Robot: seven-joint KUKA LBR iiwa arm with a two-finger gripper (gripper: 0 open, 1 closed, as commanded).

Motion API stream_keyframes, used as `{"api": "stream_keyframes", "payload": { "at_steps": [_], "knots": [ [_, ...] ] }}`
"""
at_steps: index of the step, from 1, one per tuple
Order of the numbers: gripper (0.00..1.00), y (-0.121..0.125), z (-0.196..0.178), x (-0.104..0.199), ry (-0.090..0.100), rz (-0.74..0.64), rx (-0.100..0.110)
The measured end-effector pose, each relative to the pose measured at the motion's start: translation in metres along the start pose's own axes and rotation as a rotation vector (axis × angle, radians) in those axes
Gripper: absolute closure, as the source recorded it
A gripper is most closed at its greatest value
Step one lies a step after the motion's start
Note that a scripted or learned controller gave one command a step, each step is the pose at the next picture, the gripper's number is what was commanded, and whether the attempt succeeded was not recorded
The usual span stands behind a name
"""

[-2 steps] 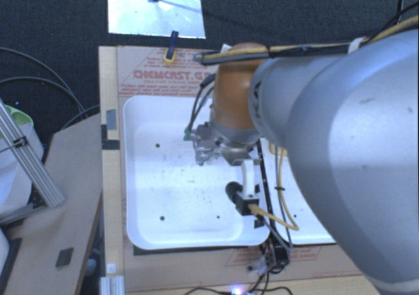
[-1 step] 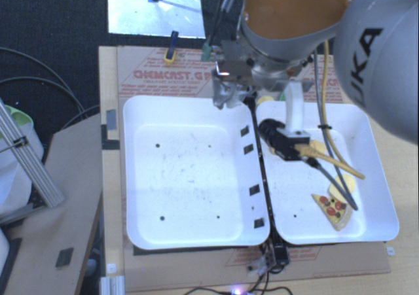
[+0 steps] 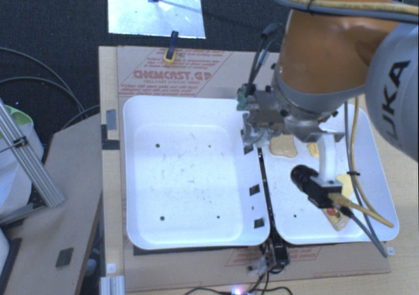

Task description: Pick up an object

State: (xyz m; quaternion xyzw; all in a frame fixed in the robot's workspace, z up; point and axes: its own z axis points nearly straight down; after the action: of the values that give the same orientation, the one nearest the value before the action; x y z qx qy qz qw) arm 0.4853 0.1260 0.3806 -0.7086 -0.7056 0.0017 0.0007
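I've parked the gripper (image 3: 262,131) low over the right bin (image 3: 373,156), near the divider; the tan object (image 3: 283,146) lies just beside it (grip state: I cannot tell), presumably lined up for descent.

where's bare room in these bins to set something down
The left bin offers a wide bare floor, bordered by its own rim and the centre divider. The right bin is crowded: the arm hangs over it, with a tan piece and other items.
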Motion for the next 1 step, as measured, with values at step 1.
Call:
{"api": "stream_keyframes", "payload": {
  "at_steps": [1],
  "knots": [
    [1.00,0.0015,0.0171,0.0497,0.002,-0.011,-0.003]
  ]
}}
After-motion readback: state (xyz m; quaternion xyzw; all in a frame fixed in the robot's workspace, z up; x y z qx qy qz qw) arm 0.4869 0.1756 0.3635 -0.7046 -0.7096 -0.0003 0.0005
